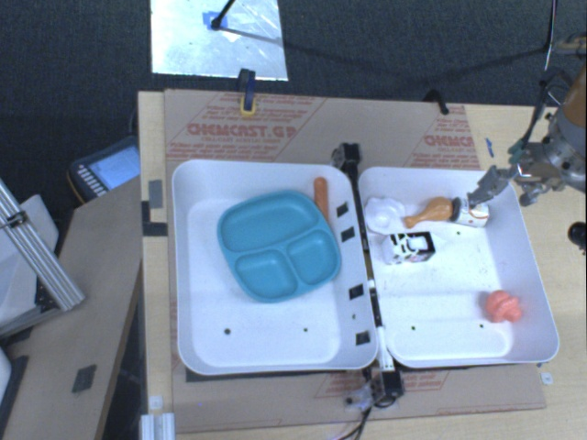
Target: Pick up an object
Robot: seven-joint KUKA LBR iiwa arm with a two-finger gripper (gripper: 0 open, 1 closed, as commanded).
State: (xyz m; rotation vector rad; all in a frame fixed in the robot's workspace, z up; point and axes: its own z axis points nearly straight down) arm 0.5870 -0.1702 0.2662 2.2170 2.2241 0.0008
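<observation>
The gripper [483, 191] is hanging over the right bin [527, 273], finger state impossible to tell, by the light, rigid-looking orange toy [431, 213], probably best grasped across its narrow neck.

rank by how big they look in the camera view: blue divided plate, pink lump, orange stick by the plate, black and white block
1. blue divided plate, by far the largest
2. black and white block and pink lump, too alike to rank
3. orange stick, thinnest, probably smallest
</observation>
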